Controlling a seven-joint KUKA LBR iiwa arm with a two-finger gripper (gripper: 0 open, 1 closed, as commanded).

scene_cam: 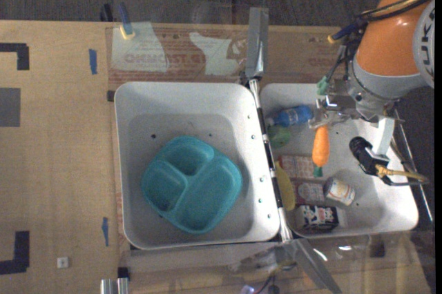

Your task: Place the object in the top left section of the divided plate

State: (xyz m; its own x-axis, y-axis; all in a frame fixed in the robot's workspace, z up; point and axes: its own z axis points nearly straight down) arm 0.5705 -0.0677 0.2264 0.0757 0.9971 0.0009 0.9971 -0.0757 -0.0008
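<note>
A: Camera view. Teal divided plate [192,183] lies flat in left bin [131,113], sections bare, ready to receive.

B: And the object?

A: Likely the toy carrot [320,148], in right bin [407,213], at 2 o'clock from the plate. Gripper [330,108] hangs just above its top end; finger spread — cannot tell. Small can [340,191] lies at 5 o'clock from the carrot.

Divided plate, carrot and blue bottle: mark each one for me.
Divided plate [192,183]: camera view, on its central ridge.
Carrot [320,146]: camera view, mid-body.
Blue bottle [295,115]: camera view, on its body.
</note>
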